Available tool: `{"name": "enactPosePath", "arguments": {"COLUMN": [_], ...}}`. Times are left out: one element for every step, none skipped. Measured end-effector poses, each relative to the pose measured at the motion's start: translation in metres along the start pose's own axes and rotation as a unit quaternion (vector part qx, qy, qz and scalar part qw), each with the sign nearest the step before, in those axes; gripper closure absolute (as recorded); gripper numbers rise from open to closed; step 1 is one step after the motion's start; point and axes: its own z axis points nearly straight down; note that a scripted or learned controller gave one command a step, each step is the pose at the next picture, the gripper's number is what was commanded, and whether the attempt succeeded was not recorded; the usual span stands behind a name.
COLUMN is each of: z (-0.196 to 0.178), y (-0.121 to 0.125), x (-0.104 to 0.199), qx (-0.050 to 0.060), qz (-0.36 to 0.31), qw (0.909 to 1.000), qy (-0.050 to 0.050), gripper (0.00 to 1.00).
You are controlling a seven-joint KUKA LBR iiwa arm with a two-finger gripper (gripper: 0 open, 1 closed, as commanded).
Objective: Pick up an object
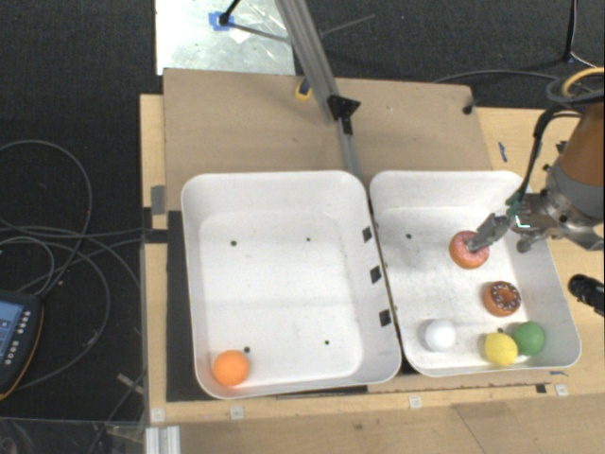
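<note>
A pink ring-shaped donut (465,252) lies in the right bin (416,206), near its middle right. My gripper (504,238) reaches in from the right, just above and to the right of the donut. Its fingers stand apart, open, with nothing between them. The left fingertip (483,235) is at the donut's upper right edge. Nearer the front of the same bin lie a chocolate donut (502,298), a white ball (439,335), a yellow lemon (500,348) and a green ball (529,338).
The left bin (274,192) holds an orange ball (231,368) in its front left corner. A grey pole (312,45) slants down from the top to the bins' shared back edge. Black clips (375,274) sit along the divide.
</note>
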Motion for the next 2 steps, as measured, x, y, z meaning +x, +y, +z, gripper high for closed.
{"name": "enactPosePath", "arguments": {"z": [-0.002,0.040], "y": [0.001,0.001], "x": [0.000,-0.001], "qx": [-0.002,0.000], "qz": [0.001,0.002], "qw": [1.0000,1.0000], "qy": [0.000,0.000], "gripper": [0.00,0.00]}}
